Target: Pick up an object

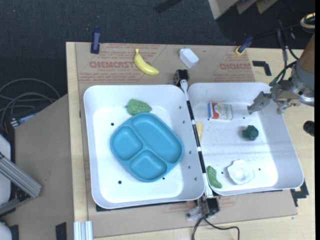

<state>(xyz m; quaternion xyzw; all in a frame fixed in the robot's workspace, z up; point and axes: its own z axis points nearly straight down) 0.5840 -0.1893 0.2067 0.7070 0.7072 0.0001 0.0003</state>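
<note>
Gripper [270,104] over right bin [285,176], fingers apart

Glossy blue plastic tray [146,145], smooth white plastic bins [95,109], matt cardboard bench [115,64]

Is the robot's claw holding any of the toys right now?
No, nothing is held. The gripper hangs open over the right bin, with no object between its fingers. The dark green toy lies below it, untouched.
</note>
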